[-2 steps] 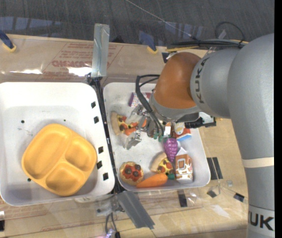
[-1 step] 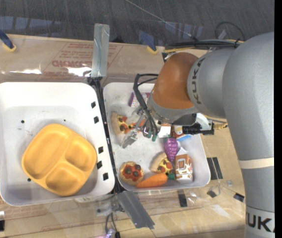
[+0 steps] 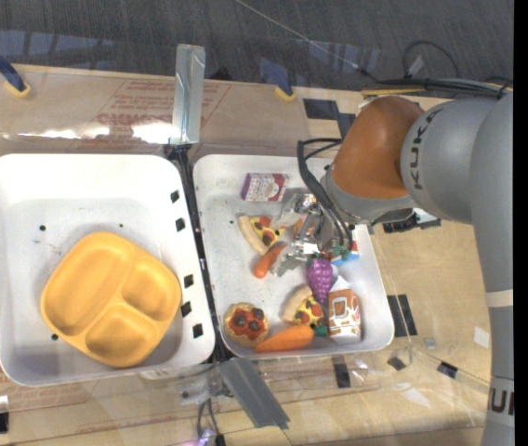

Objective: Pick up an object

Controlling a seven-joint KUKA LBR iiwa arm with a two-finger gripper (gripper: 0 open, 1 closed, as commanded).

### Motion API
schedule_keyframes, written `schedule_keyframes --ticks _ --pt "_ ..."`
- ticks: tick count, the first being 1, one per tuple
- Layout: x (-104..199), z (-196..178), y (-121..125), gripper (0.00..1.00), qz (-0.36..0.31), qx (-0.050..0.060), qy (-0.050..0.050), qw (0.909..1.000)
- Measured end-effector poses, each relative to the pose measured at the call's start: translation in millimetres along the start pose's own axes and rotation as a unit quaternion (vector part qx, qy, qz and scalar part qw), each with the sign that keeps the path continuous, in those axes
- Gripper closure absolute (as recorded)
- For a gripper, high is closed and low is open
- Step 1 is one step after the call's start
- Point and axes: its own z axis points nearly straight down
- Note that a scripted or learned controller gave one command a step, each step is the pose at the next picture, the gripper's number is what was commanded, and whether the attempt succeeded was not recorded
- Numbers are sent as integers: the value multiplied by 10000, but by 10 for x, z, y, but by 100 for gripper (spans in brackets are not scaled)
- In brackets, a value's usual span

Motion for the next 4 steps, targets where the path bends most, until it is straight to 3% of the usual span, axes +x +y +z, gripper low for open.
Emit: schedule_keyframes --ticks 1,2,3,4 --pt "322 -2 518 0 580 -6 0 9983" --pt "310 -1 722 0 364 3 -8 9993" --pt "462 -4 688 0 1333 -10 0 9911" --pt "425 -2 715 0 2076 -10 -7 9782"
